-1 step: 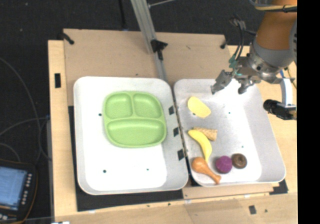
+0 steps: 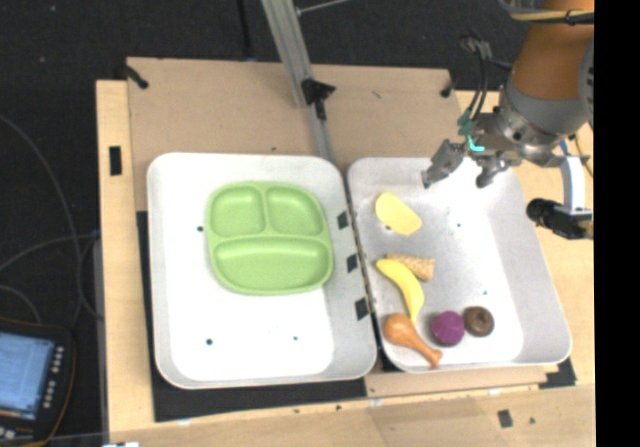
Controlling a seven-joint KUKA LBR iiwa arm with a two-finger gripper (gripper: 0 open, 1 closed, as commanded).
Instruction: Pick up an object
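My gripper hangs open over the far end of the right bin, with nothing between its two fingers. Below and left of it lies a yellow slice-shaped piece. Further toward the front lie a tan waffle cone, a banana, an orange drumstick, a purple ball and a brown donut. All of these rest on the bin floor, apart from the gripper.
The left bin bears a green divided plate. A grey metal pole slants up from between the bins at the back. A dark tablet sits at the lower left, off the bench.
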